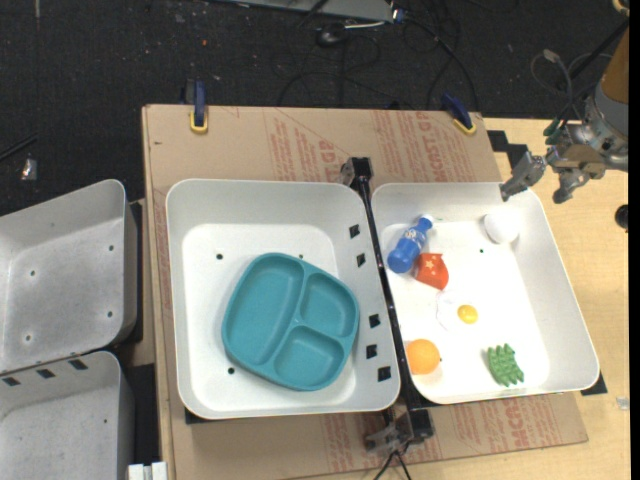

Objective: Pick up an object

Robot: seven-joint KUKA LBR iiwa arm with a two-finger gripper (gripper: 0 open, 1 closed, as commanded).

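Fingers of the gripper (541, 180) are spread open and hold nothing. It hangs over the top right corner of the right bin (570, 298). Nearest is the white ball (500, 227), just below and to its left, inside that bin.

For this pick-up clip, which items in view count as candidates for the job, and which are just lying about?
Job items, all in the right bin:
blue bottle
red object
white ball
fried egg toy
orange
green toy
gripper, open, above the bin's far corner

Lying about:
teal divided plate in the left bin
spare white trays
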